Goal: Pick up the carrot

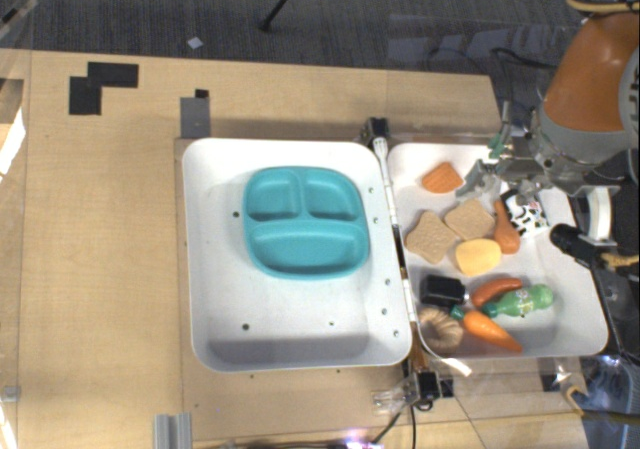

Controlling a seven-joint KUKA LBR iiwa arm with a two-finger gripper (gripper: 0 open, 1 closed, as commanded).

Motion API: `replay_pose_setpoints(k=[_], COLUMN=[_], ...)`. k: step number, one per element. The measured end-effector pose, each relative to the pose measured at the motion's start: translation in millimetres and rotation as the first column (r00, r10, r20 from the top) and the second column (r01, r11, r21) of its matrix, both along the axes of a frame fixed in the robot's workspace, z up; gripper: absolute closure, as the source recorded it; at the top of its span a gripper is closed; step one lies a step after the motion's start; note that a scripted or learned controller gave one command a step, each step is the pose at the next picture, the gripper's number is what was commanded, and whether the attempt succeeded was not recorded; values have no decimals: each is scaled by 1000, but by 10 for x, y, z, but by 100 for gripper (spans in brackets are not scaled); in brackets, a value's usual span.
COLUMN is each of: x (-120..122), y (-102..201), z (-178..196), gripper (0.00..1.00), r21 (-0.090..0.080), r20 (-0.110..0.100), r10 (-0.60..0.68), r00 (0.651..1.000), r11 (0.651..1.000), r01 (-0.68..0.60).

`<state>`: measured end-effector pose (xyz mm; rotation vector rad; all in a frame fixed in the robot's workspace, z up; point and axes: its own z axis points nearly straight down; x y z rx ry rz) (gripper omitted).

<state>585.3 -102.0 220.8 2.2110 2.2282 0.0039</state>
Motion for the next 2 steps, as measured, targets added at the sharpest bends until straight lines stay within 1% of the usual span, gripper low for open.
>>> replay_pose_setpoints(k=[1,2], x=[-374,-943], y=[-49,-437], z=[-1219,-1322], gripper=[0,0], r21=[-3,-7], r20=[11,9], r10=[74,137], r00=[997,991], r11=[997,991], r01=[-74,-137])
